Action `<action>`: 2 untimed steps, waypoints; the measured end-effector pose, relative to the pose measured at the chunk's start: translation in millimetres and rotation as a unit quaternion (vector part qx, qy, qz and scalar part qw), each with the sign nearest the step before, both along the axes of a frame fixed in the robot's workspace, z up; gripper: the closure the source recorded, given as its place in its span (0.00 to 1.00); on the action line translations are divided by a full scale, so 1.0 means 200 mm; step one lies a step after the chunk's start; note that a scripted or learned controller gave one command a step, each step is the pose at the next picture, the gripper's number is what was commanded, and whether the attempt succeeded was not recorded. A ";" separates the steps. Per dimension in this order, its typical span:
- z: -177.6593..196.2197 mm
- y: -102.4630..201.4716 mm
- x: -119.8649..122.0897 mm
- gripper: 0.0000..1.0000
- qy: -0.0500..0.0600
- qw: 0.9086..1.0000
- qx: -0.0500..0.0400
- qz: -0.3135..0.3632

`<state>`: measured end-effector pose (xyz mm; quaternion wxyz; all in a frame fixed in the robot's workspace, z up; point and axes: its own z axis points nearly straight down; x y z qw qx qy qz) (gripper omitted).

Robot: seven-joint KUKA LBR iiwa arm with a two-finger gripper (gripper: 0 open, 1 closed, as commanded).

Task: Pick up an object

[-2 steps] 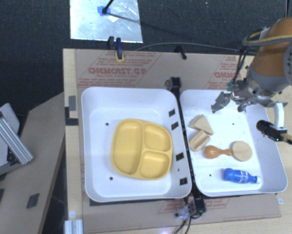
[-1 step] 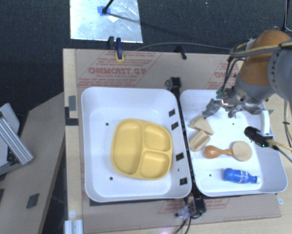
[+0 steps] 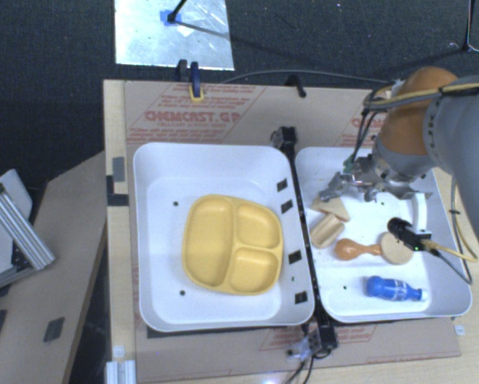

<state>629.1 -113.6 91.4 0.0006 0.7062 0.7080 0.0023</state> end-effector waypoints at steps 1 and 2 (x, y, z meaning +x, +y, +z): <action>0.08 0.00 0.02 1.00 -0.007 1.000 -0.001 0.002; 0.41 0.01 0.03 1.00 -0.002 1.000 -0.002 0.001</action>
